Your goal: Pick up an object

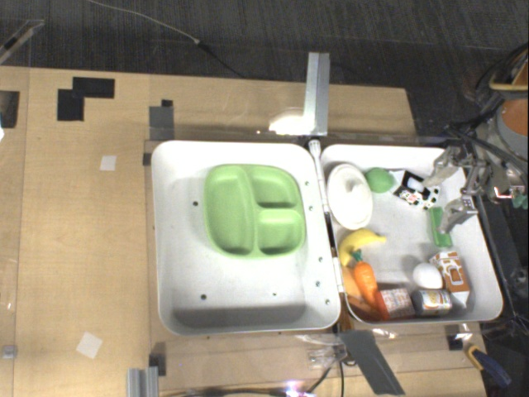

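Looked like a robotics lab: plywood bench (74, 246) with black marker patches, two white bins (178, 304) bracketed in place, loose cables over dark carpet (207, 15), toy food as test objects.

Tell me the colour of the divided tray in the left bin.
Light green; the divided tray shows clearly in the camera view.

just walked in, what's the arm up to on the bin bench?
The arm's claw is over the upper right part of the right bin, near a small black-and-white item and a green stick-shaped thing. I see nothing held between its fingers. The banana, carrot, white bowl and small cartons lie in that bin. The left bin holds a green divided plate.
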Motion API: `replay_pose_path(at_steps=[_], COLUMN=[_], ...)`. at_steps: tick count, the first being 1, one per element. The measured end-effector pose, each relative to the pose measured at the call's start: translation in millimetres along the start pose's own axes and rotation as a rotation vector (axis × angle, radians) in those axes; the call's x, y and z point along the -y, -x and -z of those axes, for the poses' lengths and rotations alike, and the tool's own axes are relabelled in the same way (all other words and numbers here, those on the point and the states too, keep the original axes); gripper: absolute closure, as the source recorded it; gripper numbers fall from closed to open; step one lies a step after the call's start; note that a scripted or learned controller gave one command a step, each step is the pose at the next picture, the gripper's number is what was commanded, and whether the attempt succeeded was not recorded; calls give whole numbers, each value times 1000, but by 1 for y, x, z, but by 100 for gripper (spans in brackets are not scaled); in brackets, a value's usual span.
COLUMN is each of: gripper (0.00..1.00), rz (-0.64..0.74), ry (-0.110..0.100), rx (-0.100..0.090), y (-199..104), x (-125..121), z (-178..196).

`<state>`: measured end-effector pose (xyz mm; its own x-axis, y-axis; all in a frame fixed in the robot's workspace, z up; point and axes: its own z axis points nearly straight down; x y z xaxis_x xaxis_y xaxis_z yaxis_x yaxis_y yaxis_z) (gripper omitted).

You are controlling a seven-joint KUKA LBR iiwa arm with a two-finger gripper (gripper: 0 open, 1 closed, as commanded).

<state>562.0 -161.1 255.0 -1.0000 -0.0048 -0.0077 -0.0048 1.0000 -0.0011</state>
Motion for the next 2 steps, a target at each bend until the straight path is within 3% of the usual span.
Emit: replay_pose_path(at_steps=[1,2], gripper=[0,0], rz=[-59,17], ry=[0,-9], rx=[-5,29], y=[-33,-38], x=[43,44], z=[-114,-130])
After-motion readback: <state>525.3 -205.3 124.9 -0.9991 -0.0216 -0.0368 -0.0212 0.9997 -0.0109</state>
